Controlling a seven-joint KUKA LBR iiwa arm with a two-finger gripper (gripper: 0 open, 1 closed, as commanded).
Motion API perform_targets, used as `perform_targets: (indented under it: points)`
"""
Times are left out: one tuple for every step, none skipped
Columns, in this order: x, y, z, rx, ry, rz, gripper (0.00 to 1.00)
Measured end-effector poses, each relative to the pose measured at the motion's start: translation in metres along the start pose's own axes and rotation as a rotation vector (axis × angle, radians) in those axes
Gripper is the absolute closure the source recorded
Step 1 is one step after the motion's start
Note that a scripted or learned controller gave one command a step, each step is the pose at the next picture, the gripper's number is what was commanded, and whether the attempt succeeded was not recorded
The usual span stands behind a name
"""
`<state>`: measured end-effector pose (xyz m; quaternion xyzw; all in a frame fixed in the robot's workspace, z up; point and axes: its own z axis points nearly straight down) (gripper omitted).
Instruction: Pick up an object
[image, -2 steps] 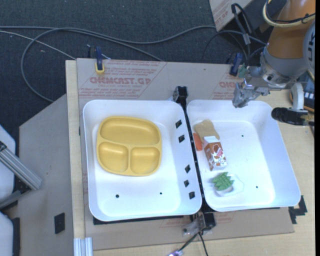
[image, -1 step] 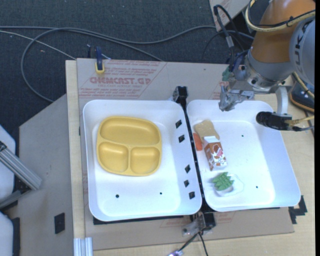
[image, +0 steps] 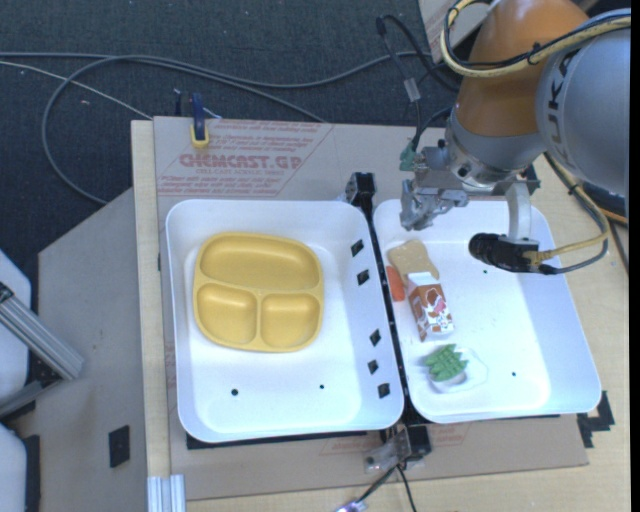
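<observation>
My hand (image: 418, 214) hovers over the right bin's (image: 560, 330) far left corner; can't tell its grip. Just nearer: tan block (image: 413, 260), then the small carton (image: 430, 309), then the green toy (image: 445, 363).

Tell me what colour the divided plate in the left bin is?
Yellow. The divided plate shows best in the camera view.

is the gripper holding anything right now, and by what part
Nothing is held. The gripper hangs above the right bin, with no object between its fingers; the tan block lies just below it.
</observation>
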<state>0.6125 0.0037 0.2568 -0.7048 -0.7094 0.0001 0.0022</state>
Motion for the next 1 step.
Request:
perform_targets:
  points:
    - [0.0609, -0.0057, 0.0145, 0.001, 0.0, 0.0, 1.0]
